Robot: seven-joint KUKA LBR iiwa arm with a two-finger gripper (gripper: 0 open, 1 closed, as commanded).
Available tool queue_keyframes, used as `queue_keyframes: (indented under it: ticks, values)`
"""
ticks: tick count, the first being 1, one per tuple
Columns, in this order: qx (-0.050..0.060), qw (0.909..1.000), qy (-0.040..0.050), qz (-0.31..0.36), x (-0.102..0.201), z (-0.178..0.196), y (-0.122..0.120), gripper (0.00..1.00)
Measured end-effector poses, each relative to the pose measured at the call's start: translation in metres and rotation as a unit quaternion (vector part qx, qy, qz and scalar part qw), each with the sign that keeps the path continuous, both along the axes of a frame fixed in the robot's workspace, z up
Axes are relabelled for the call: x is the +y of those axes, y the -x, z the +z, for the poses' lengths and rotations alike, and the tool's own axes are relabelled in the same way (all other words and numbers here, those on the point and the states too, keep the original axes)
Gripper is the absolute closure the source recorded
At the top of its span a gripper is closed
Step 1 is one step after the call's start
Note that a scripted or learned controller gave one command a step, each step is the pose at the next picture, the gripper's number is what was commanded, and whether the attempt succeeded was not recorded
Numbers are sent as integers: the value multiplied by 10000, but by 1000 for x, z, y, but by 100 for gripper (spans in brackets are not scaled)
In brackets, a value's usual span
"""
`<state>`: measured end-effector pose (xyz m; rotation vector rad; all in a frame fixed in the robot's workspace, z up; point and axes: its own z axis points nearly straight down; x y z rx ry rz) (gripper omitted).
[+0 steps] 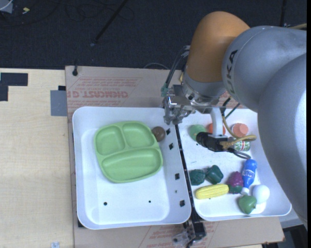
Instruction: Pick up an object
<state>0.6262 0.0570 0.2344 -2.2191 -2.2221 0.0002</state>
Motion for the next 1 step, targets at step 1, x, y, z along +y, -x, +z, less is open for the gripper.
queue_keyframes:
  ticks: [1]
  values:
    - [6,10000,4,-8,10,2,0,100]
